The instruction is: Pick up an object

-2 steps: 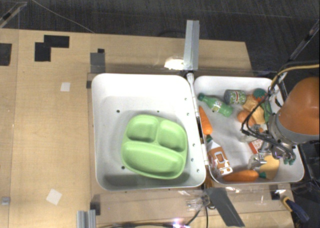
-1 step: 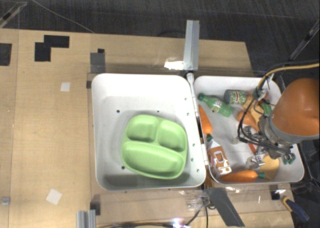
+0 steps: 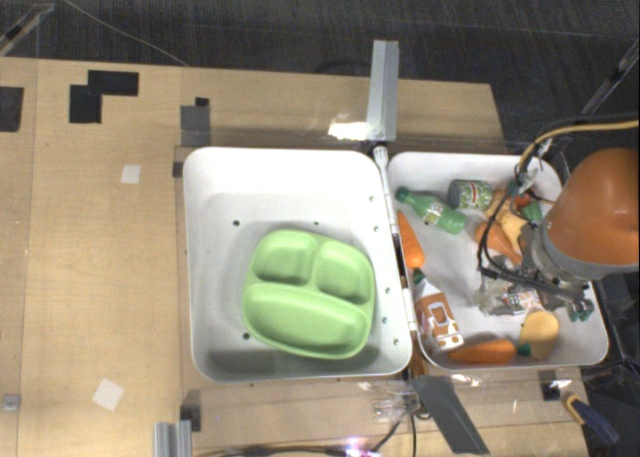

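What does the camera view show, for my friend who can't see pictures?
A grey robot arm with an orange band reaches from the right down into the right white bin, which holds toy food such as a carrot and a green bottle. The left white bin holds a green divided plate.

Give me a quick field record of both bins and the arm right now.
left bin: holds a green tray, three compartments, lying flat
right bin: cluttered with small items
bottle: green, lying on its side near the far left of the right bin
can: beside the bottle, toward the far wall
carrots: one along the left wall, one by the near wall
arm: over the right bin's right side
pincer: state unclear
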You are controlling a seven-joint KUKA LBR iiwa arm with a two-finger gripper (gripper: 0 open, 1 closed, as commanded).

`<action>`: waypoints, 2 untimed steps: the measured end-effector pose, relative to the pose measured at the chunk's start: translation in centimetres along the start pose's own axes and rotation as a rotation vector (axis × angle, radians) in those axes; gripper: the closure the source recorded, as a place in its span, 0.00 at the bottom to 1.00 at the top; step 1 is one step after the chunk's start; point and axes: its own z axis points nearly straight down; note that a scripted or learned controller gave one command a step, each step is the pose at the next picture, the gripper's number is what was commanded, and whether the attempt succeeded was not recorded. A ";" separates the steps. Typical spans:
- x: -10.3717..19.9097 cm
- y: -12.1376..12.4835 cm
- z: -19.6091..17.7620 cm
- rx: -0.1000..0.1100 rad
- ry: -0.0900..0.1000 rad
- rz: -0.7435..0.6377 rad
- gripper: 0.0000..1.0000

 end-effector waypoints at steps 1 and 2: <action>-3.7 0.7 -10.3 -0.009 0.022 0.066 1.00; -5.8 5.9 -11.4 -0.012 0.029 0.173 1.00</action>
